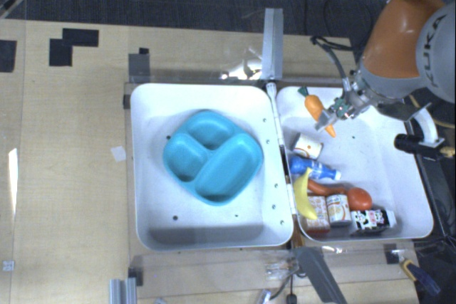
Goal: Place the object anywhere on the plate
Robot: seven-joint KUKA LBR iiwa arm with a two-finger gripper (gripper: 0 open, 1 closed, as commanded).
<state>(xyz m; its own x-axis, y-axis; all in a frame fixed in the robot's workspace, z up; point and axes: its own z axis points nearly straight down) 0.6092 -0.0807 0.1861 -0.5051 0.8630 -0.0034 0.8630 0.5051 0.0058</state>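
**Almost nothing readable on the desk**

Only one scrap of lettering is showing clearly enough to read: on the grey arm (436,46), at the right edge of the view, large dark letters are appearing, seemingly "UK", cut off by the edge.

In the right bin (417,174), several packaged things are carrying printed labels, but the print is staying too small and blurred to make out. The small cans (336,211) are showing red and white labels with no legible words. The black-and-white carton (372,219) is displaying a bold pattern and no readable letters. The blue bottle (313,169) and the white cup (307,147) are showing markings that are coming through as smudges.
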